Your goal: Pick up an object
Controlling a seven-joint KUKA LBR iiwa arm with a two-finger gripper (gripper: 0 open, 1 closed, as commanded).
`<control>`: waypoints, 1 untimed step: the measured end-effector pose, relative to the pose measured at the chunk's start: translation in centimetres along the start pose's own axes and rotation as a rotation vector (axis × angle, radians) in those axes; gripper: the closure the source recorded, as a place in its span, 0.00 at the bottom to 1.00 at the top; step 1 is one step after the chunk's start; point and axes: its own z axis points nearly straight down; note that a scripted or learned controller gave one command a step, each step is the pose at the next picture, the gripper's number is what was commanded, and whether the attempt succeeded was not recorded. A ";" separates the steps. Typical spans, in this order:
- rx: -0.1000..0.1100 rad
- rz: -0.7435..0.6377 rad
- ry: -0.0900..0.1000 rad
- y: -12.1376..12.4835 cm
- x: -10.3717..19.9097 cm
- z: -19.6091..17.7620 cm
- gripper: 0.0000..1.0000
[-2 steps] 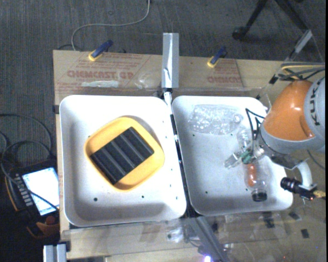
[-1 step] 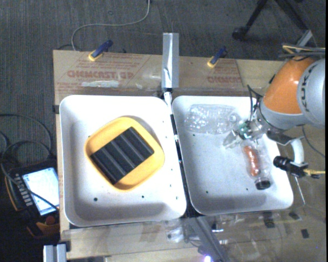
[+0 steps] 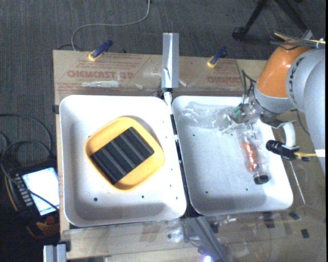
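Two shallow white bins sit side by side on a bench, seen from above. Nearest, the left bin [image 3: 71, 146] holds a yellow tray-like object [image 3: 126, 153] with a black ribbed top. In the right bin [image 3: 208, 168] a clear tube [image 3: 251, 157] with orange contents lies near the right wall. Farther back lies crumpled clear plastic [image 3: 213, 116]. The gripper [image 3: 245, 112] hangs there — whether open or closed cannot be told.

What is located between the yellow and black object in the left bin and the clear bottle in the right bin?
In the camera view, between the yellow and black object and the clear bottle lie the two bins' adjoining rims, then bare white floor of the right bin.
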 end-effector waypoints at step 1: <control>-0.012 -0.088 0.000 -5.6 0.3 -0.4 0.00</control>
